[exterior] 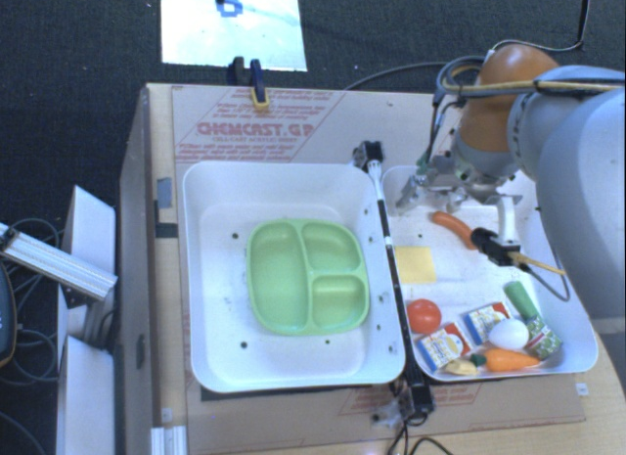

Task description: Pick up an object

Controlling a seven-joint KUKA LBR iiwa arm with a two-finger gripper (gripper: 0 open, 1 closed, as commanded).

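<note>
Toy carrot (508, 359) lies nearest; gripper (419, 192) hovers mid-approach, grip state unclear; next: descend onto orange sausage (454, 227).

Dark carpet floor (68, 42) — bright white sheet (232, 13), brown bench top (274, 120)

Pale green divided plate (307, 275) in white left bin (215, 208). Right bin (577, 345): yellow square (415, 264), red tomato (424, 315), white egg (509, 334), orange carrot (509, 360).
</note>
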